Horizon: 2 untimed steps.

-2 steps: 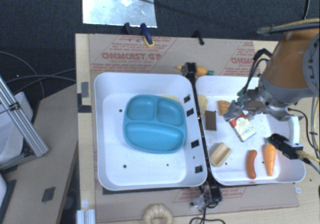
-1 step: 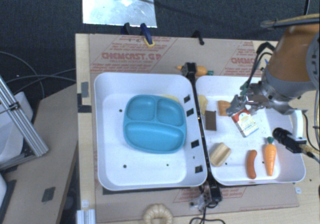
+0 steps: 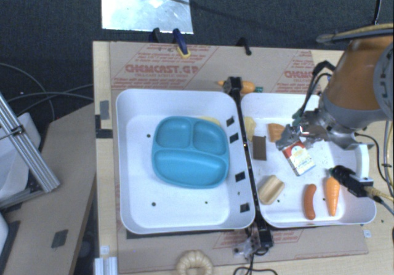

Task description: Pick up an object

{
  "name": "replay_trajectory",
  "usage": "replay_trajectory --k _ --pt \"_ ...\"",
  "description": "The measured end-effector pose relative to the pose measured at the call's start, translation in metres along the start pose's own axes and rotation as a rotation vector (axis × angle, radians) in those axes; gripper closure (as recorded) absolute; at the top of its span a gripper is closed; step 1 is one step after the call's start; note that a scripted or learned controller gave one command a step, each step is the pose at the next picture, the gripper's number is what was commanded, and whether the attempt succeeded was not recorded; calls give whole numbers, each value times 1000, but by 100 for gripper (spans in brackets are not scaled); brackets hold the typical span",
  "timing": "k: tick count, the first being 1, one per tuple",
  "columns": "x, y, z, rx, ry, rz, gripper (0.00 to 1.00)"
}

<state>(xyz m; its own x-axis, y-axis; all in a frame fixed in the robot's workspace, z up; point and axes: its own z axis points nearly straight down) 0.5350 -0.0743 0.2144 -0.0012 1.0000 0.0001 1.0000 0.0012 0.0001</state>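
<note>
The right bin [image 3: 369, 209] holds several toy foods. My gripper [image 3: 293, 139] hangs over its middle, reaching in from the right. Just below and right of it lies a small red and white carton [image 3: 300, 159], tilted, close to or touching the gripper. Whether it is gripped I cannot tell. A brown block [image 3: 259, 147] lies left of the gripper, and an orange wedge [image 3: 276, 131] sits at its upper left. Toward the bin's front lie a bread roll [image 3: 271, 189], a red sausage [image 3: 309, 200] and a carrot [image 3: 332, 195].
The left bin [image 3: 132, 206] holds a blue divided plate [image 3: 189, 151]. A pale yellow piece [image 3: 249, 125] rests by the divider between the bins. A beige ring [image 3: 196, 263] lies outside at the bench front, and an orange item [image 3: 247, 87] sits behind the bins.
</note>
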Motion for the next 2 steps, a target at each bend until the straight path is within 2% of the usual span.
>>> replay_trajectory --k 1,2 --pt "-6 7 -19 -3 0 -2 100" --pt "8 0 -11 -1 0 -4 100"
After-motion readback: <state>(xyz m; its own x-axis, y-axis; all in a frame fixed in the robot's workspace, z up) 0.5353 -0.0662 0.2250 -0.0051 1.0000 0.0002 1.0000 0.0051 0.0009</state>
